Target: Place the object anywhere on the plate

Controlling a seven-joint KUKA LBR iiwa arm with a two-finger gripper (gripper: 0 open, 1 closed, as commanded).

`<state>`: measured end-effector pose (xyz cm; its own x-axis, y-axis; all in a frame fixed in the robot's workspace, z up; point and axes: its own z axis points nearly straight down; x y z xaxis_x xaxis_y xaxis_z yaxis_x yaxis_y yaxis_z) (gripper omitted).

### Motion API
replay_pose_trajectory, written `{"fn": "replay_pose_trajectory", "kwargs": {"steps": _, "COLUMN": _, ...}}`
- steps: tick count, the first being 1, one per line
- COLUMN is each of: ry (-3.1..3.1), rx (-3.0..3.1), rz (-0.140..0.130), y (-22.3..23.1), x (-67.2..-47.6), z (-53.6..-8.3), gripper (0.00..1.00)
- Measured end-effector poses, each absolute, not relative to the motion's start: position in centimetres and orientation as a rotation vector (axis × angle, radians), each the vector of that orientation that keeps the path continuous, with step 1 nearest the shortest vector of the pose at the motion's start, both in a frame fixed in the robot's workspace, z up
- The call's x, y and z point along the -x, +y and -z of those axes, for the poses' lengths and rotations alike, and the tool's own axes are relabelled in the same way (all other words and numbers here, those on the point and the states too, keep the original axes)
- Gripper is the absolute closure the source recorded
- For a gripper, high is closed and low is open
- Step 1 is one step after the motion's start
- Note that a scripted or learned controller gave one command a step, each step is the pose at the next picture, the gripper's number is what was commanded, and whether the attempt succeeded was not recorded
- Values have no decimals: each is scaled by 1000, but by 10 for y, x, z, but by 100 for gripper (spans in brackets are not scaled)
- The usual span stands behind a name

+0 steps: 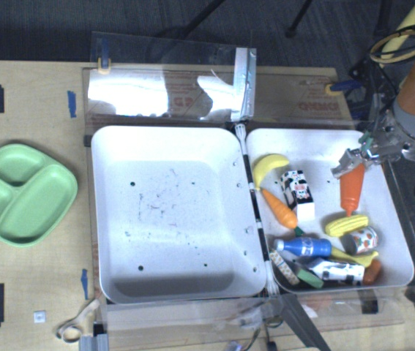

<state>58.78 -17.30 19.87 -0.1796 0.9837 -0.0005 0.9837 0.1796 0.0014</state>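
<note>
Now gripper (355,159) on orange carrot (351,189), R bin (397,218)

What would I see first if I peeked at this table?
Probably the pile of bright toys crammed into the right bin, like the blue bottle and the small carrot. Next, the robot's hand at that bin's far right, with an orange carrot hanging from it. Far left on the bench sits a green plate with compartments.
</note>
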Motion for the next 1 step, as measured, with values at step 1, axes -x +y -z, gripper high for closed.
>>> {"fn": "replay_pose_trajectory", "kwargs": {"steps": 1, "ry": 2635, "rx": -1715, "rz": 0, "y": -84, "x": -533, "z": -184, "gripper": 100}}
